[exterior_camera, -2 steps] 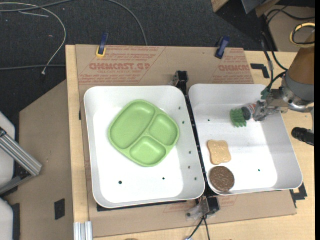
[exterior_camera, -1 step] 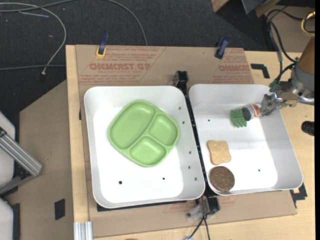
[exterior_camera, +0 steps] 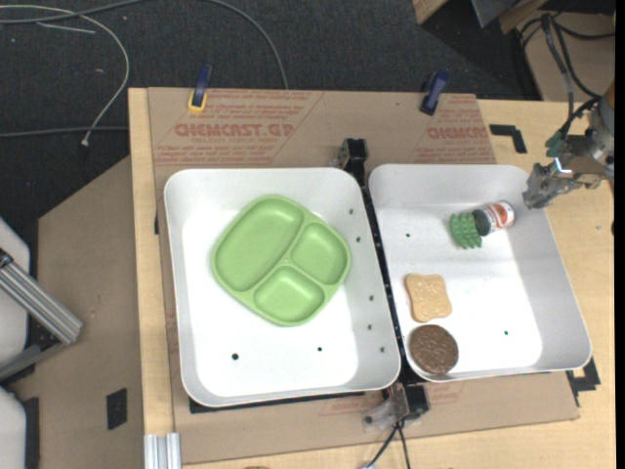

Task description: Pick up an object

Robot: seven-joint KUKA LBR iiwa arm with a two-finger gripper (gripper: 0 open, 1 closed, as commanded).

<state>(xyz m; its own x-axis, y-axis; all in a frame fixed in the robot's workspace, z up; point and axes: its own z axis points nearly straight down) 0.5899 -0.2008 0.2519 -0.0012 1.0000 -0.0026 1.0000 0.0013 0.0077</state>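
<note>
Green brush (exterior_camera: 469,230) beside small bottle (exterior_camera: 499,215), toast (exterior_camera: 428,297) and cookie (exterior_camera: 433,349) nearer.

Bench (exterior_camera: 88,262) bears two white bins (exterior_camera: 195,360); clamps (exterior_camera: 201,86).

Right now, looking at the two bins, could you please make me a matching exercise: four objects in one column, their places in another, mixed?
Objects:
1. green divided plate
2. toast slice
3. brown round patty
4. green brush

Places:
A. right bin, near front rim
B. left bin
C. right bin, upper part, beside a small bottle
D. right bin, just behind the patty

Pairs: 1-B, 2-D, 3-A, 4-C
</note>
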